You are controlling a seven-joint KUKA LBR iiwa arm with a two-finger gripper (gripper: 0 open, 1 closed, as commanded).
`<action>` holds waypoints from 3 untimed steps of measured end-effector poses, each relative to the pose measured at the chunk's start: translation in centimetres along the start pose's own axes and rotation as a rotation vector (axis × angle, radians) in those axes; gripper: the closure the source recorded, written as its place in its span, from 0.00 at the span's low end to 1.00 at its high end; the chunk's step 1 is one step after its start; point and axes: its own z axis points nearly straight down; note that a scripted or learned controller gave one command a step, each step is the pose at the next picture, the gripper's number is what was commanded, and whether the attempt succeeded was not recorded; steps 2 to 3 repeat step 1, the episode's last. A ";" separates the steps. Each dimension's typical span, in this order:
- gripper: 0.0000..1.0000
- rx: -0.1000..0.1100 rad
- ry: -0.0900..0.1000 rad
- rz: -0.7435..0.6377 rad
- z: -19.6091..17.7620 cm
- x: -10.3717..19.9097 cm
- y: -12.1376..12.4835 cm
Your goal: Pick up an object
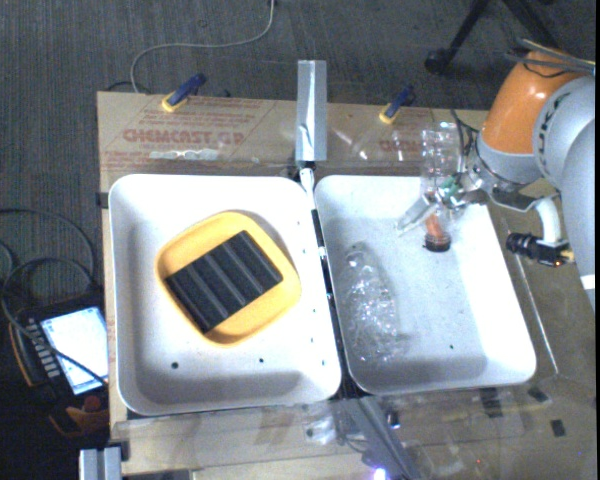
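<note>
- The tool (438, 203) hangs over the far part of the right bin (500, 353), close to its far wall. I cannot tell how it is set.
- A small orange and dark thing (436, 236) sits just under the tool, on the bin floor.
- A clear, crinkly plastic bottle (370, 303) lies in the right bin's left part, with bare floor to its right.
- The left bin (130, 368) has a yellow tray with a black ridged top (228, 276) in its middle.
- Both bins rest on a brown counter (210, 133); dark carpet (60, 38) and cables (205, 43) lie beyond.
</note>
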 end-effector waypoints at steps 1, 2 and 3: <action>1.00 -0.007 -0.012 0.048 -6.6 4.0 -1.9; 1.00 -0.007 -0.012 0.048 -6.6 4.0 -1.9; 1.00 -0.007 -0.012 0.048 -6.6 4.0 -1.9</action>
